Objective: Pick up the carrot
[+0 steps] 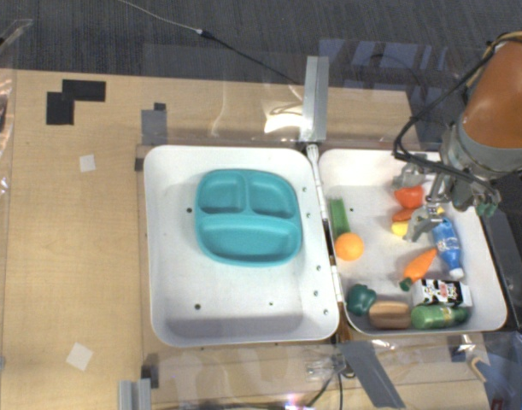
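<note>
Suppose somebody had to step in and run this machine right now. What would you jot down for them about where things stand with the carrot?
Claw: low in the right bin, above the toy food; I can't tell whether it is open or shut, and nothing is seen in its grip.
Carrot: lying in the right bin, just below the claw, beside the blue bottle and above the small carton.
Nearby: an orange ball to the carrot's left, a red-orange piece by the claw.
Left bin: holds the teal divided plate.
Done: the claw has reached the right area.
Left: grasp the carrot and lift it.
</note>
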Tool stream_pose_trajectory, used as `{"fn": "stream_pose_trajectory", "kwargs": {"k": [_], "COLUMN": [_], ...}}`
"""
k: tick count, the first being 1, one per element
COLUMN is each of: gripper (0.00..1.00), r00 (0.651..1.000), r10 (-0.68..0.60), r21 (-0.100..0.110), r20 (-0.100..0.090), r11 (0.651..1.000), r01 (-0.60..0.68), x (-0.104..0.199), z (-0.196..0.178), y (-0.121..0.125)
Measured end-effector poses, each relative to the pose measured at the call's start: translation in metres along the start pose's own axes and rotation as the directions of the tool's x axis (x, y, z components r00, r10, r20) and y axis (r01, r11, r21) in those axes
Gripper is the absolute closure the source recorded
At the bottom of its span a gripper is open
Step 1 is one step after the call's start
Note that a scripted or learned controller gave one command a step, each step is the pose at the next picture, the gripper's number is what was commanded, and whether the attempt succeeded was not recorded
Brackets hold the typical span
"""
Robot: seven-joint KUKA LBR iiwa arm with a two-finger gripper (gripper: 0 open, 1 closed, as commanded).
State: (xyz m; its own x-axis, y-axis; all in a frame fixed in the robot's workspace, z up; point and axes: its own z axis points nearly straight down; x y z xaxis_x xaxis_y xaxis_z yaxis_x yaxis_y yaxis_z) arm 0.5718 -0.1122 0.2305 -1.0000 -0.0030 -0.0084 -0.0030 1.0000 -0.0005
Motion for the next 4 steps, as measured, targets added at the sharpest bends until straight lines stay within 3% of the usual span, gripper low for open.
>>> {"fn": "stream_pose_trajectory", "kwargs": {"k": [1,2,3,4], "gripper": [0.00,0.00,0.00,0.00], "r00": [0.967,0.971,0.998,0.994], "r10": [-0.254,-0.239,0.056,-0.111], "r21": [0.003,0.001,0.002,0.001], "r20": [0.007,0.006,0.006,0.003], "r11": [0.967,0.971,0.998,0.994], "r01": [0.254,0.239,-0.056,0.111], "x": [0.017,0.018,-0.068,-0.023], "z": [0.141,0.141,0.126,0.142], "y": [-0.055,0.002,-0.095,-0.067]}}
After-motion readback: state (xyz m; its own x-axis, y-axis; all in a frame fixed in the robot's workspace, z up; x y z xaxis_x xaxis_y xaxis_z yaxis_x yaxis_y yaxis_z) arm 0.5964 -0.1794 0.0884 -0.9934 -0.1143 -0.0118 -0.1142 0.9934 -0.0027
